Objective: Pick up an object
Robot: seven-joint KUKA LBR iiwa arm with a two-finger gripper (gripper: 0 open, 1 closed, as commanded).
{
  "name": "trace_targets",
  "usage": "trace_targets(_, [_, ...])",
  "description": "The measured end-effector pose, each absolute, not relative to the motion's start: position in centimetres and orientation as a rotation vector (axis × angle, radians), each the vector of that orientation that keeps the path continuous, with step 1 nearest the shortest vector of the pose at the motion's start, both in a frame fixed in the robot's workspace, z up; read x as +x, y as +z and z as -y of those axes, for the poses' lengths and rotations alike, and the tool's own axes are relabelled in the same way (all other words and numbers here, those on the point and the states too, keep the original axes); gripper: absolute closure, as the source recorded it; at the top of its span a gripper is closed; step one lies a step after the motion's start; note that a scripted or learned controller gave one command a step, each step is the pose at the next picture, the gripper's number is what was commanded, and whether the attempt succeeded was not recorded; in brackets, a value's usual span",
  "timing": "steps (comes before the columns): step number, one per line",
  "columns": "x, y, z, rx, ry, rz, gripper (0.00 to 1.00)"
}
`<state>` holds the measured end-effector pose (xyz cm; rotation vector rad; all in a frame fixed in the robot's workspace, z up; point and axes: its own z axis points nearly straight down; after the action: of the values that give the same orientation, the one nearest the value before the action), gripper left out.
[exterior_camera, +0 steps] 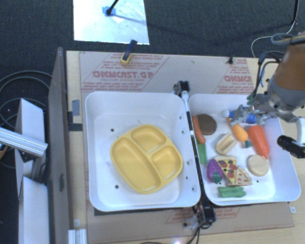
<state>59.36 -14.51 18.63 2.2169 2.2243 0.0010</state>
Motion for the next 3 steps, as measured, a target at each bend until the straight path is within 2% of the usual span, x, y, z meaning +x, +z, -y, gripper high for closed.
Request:
trace_targets(1, [58.3, 8.1, 12.8, 2.22, 0.0, -2.226, 0.0])
trace_targets(2, [58.5, 9.5, 12.9, 2.217, 0.004, -2.222, 1.0])
trace_targets(3, [63.7, 19.1, 5.1, 2.199, 0.02, -2.23, 1.0])
